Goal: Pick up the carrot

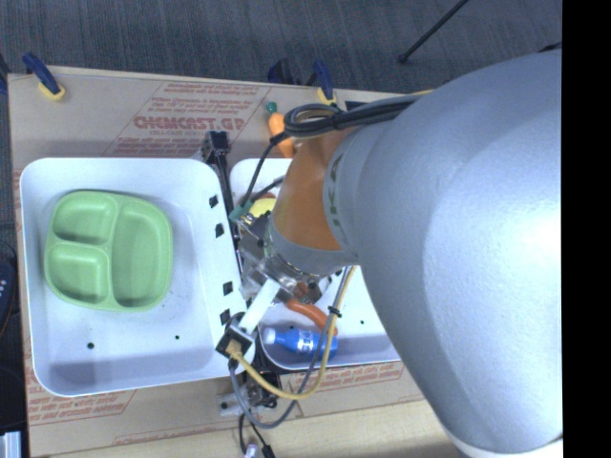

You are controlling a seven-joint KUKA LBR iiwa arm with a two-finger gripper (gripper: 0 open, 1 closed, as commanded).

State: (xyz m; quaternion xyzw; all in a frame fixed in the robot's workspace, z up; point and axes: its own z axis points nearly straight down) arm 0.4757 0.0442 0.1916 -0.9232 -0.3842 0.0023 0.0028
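I see the carrot (307, 310) as an orange sliver in the right bin (368, 346), just above a blue bottle (298, 341) and mostly under the arm (458, 237). The gripper (272, 289) sits down in that bin close by, I judge to reach it; the jaws' state I cannot tell. A green tray (110, 249) lies in the left bin (38, 284).

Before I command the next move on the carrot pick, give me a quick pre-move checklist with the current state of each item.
1. Orange carrot located: ok, a sliver shows in the right white bin, beside the blue and white bottle.
2. Carrot in grasp: cannot tell, the grey arm covers it.
3. Gripper over the right bin: ok.
4. Bottle clear of carrot: not ok, they lie close.
5. Green divided plate out of the way: ok, in the left white bin.
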